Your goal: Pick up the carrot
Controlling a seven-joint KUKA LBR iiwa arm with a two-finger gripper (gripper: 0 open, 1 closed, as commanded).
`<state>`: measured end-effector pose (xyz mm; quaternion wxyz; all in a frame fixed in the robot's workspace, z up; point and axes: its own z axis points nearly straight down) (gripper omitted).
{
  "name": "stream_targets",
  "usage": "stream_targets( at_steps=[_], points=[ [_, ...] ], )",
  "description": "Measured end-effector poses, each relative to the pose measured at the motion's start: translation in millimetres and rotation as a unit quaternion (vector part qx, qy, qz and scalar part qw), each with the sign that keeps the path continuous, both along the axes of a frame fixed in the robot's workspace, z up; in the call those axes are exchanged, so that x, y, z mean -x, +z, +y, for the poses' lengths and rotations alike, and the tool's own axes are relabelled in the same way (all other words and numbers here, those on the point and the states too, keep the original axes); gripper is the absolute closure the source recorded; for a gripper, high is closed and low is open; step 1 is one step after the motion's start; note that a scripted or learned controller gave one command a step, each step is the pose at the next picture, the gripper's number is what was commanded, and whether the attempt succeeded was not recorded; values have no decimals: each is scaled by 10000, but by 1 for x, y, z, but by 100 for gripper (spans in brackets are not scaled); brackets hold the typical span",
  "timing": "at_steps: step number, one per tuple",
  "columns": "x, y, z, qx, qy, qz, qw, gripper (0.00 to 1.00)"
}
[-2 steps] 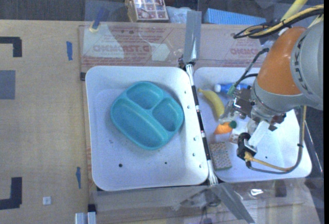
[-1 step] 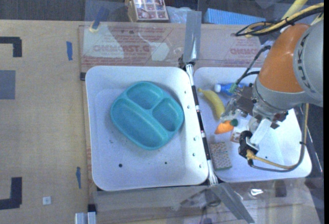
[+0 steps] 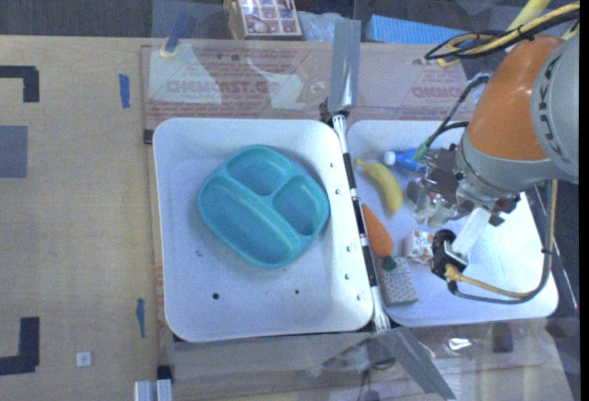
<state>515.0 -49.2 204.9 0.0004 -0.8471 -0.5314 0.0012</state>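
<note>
Carrot (image 3: pixel 376 231) lying in right bin (image 3: pixel 538 293), close against its left wall, just below banana (image 3: pixel 385 185) and above grey block (image 3: pixel 398 281). Claw (image 3: pixel 431 197) poised over bin to the right, apart from carrot; grip state impossible to tell.

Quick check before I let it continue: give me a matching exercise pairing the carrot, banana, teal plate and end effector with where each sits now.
Things:
1. carrot
2. banana
3. teal plate
4. end effector

Places:
A. in the left bin
B. right bin, against the divider, nearer the camera
C. over the middle of the right bin
D. right bin, towards the far edge

Pairs: 1-B, 2-D, 3-A, 4-C
</note>
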Motion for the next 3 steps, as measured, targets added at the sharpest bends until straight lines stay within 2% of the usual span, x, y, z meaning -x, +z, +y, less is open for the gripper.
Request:
stream_targets(
  at_steps=[1,2,3],
  points=[
    [22,-57,-58,-10,1682,-4,9858,100],
    [36,-45,-89,-11,3868,-10,9222,100],
    [35,-38,-105,3,5845,-19,8114,100]
  ],
)
